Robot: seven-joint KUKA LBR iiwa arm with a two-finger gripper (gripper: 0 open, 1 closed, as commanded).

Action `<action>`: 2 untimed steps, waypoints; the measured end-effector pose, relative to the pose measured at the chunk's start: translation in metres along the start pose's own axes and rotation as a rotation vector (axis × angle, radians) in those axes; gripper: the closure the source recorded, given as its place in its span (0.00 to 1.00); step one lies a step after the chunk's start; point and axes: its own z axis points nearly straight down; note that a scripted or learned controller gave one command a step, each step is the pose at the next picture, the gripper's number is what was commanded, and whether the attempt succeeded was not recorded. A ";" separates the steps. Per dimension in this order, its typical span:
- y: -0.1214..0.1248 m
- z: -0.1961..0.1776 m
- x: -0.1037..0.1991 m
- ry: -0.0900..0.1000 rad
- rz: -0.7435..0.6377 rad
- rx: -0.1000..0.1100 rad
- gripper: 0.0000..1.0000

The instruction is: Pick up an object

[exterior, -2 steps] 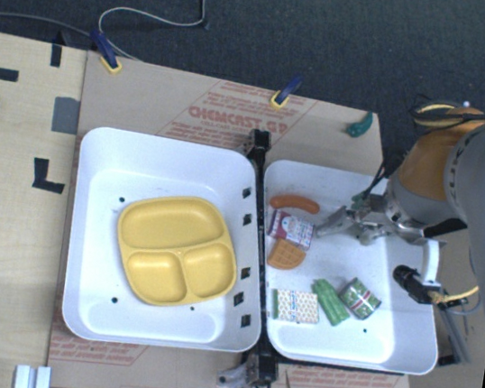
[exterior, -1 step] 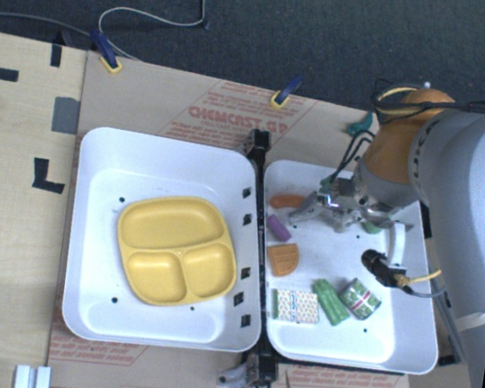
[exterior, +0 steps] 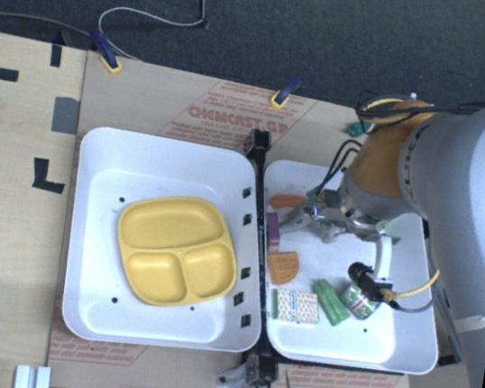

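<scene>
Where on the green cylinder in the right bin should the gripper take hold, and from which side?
Probably across the middle of the green cylinder, coming straight down. It lies flat, slanting on the right bin floor, so closing across its narrow width suits it. The patterned packet and a small can crowd its two sides, so clearance looks tight.

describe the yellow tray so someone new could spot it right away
Start with the two white bins side by side and take the left bin. The yellow tray lies flat in its middle, a rounded plate split into three compartments. It is far larger than the small items in the right bin.
</scene>
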 end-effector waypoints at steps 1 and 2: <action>0.000 -0.009 0.000 0.000 -0.001 0.001 1.00; 0.000 -0.009 0.000 0.001 0.000 0.001 0.00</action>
